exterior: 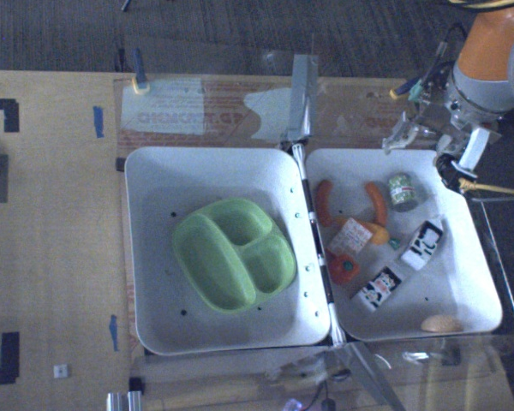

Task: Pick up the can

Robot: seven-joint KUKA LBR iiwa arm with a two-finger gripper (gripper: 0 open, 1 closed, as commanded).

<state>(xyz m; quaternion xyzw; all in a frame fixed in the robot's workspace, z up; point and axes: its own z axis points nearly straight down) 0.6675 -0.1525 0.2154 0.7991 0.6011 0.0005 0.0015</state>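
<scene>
**Green-banded can, unpicked: approach stage**

Landmark: the can (402, 191), lying in the upper part of the right bin (484, 255).

- Far left of the can: green divided plate (233, 253), in the left bin (146, 229).
- Left, near: two orange sausages (375, 202), a small carton (352, 236), a red fruit (343, 269).
- Below: two black-and-white cartons (422, 245).
- Above right, past the bin rim: end effector (441, 139); grip state cannot be told.

Judgement: reach not yet made. Next move calls for travel down-left over the can, then descent.
</scene>
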